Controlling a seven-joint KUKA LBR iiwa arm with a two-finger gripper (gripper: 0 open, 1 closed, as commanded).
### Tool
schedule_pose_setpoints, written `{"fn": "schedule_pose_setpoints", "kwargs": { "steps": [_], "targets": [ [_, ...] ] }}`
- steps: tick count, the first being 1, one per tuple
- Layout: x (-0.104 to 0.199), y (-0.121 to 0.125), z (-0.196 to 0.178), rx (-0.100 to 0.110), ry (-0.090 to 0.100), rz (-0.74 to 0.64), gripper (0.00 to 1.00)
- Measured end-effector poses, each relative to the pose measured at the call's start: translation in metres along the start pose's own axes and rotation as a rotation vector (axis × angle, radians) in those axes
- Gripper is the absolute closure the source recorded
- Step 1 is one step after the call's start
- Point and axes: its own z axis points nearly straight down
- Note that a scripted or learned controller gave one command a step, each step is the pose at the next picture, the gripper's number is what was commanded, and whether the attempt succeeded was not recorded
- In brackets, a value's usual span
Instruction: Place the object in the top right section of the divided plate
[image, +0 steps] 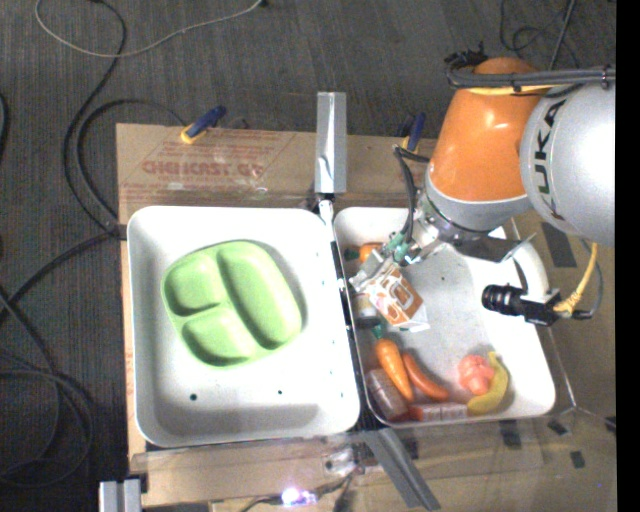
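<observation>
Camera view: end effector (392, 252) is recorded at the upper edge of the carton (398, 300), well right of the plate (232, 300). Whether it is clamped cannot be told. Grasping is judged in hand. A confirmed grip, lift and carry to the plate's top right section are required.

we record a rounded arm (585, 170) in glossy pale grey casing, with dark "kuka" lettering (541, 152) on its side. a broad orange band (480, 140) domes above the wrist. black cables (408, 185) run along the wrist's flank. the pincer (393, 257) is small, pale metal with teal fittings.
</observation>
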Motion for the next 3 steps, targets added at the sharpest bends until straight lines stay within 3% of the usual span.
{"fn": "schedule_pose_setpoints", "kwargs": {
  "steps": [1, 3],
  "targets": [
    [0.077, -0.02, 0.058, 0.001, 0.004, -0.017, 1.0],
    [0.039, 0.01, 0.025, -0.001, -0.001, -0.318, 1.0]
  ]
}}
